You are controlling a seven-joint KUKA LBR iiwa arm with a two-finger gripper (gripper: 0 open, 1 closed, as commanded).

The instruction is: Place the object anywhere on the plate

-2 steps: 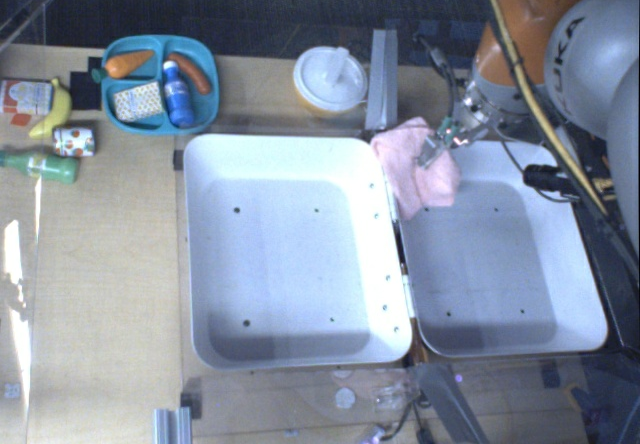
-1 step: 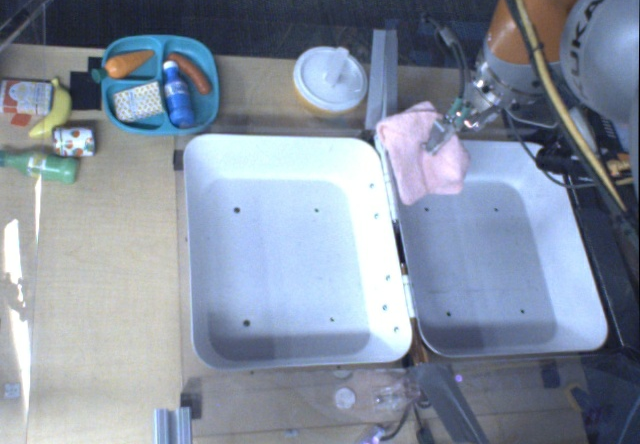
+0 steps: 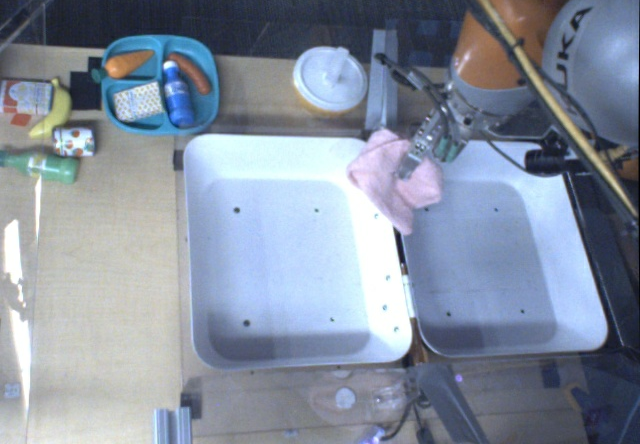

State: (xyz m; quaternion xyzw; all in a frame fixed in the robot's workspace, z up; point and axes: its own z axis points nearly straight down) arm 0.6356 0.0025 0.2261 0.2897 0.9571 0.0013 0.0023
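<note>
Pink cloth up at the divider, plate waiting far left

Camera view: the gripper (image 3: 425, 147) hangs at the top inner corner of the right bin (image 3: 510, 262), and its fingers look closed on the upper edge of the pink cloth (image 3: 392, 180), which droops across the wall between the two bins, partly over the left bin (image 3: 290, 252). That hold lets the fabric trail freely (handy for dragging, I'd judge). The blue divided plate (image 3: 160, 82) sits on the surface beyond the left bin's far corner, already carrying toy food, well apart from the cloth, so the placing isn't done yet.
</note>
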